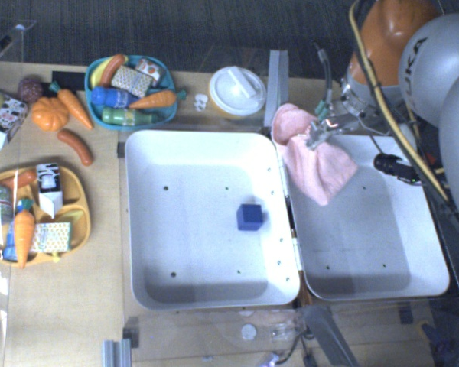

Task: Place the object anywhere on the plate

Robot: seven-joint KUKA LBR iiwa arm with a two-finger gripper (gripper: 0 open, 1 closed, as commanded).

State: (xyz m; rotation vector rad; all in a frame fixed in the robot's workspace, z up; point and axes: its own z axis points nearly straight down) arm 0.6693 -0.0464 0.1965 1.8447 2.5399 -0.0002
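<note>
Reaches in from the right over the far left corner of the right bin (382, 281), grey arm (444, 75) with orange band above the wrist, gripper (322, 131) low against the pink cloth (317, 170). Grips the cloth near its upper edge, jaws drawn nearly together with a gathered fold of fabric pinched between them. Hangs bunched at the top, one rounded lump spilling toward the rim shared with the left bin (176, 281), the rest spreading down and right in a loose flap over the right bin's floor. Lies partly across that shared rim, mostly on the right bin's side. Sits alone in the left bin, a small blue cube (250, 216), right of that bin's centre and well apart from the cloth. Stands beyond the bins on the wooden bench (99, 319), just past the left bin's far right corner, a round white plate (238, 90) with a yellowish rim under it, near the cloth's bunched top but not touching it. Holds toy vegetables and small packets further left, a blue bowl (107, 117); beside it an orange pumpkin (47, 114) and a sausage (76, 147) loose on the bench. Carries more toy food at the near left, a yellow tray (78, 197), including a carrot and small cartons.
</note>
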